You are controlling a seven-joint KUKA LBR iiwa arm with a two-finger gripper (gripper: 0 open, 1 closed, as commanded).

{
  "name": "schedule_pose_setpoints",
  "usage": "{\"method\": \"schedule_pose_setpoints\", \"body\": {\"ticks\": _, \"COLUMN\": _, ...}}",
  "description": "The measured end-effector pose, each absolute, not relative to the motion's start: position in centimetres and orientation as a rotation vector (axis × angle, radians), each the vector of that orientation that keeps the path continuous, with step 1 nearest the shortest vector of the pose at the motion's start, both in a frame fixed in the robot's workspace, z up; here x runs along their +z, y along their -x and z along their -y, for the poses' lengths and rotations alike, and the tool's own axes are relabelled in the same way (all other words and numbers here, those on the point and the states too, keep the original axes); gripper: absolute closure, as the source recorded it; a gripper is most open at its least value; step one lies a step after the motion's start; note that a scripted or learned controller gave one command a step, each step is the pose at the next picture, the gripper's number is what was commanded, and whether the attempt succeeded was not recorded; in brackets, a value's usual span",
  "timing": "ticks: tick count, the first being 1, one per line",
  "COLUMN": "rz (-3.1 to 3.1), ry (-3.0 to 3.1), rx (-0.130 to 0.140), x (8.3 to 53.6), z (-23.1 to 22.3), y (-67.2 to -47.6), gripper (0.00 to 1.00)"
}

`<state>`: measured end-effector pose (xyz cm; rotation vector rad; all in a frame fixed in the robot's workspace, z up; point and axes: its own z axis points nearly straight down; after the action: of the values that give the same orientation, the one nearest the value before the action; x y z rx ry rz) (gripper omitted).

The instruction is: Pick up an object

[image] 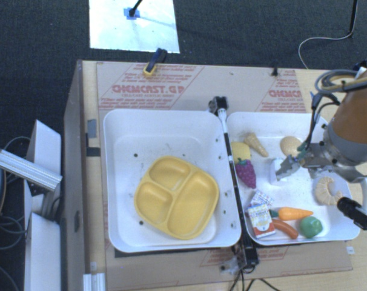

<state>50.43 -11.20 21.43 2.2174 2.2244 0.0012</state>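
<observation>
Just left of the claw, low in the right white bin, lies a purple toy grape bunch. It looks light, bumpy, maybe squashy; pinch its fat middle. I cannot tell the claw's state.

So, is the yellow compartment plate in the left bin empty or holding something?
Empty: the yellow three-compartment plastic plate shows bare sections, nothing lying in them.

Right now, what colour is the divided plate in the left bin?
Yellow. The divided plate shows clearly in the camera view, lying in the left bin.
</observation>
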Motion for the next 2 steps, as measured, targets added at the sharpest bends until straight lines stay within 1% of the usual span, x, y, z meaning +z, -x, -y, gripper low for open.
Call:
{"method": "schedule_pose_setpoints", "body": {"ticks": 1, "rz": -2.207, "ry": -2.205, "rx": 0.019, "x": 10.2, "z": 18.3, "y": -57.4, "gripper": 0.00}}
{"method": "schedule_pose_setpoints", "body": {"ticks": 2, "rz": -2.205, "ry": -2.202, "rx": 0.024, "x": 9.7, "z": 12.5, "y": -62.5, "gripper": 0.00}}
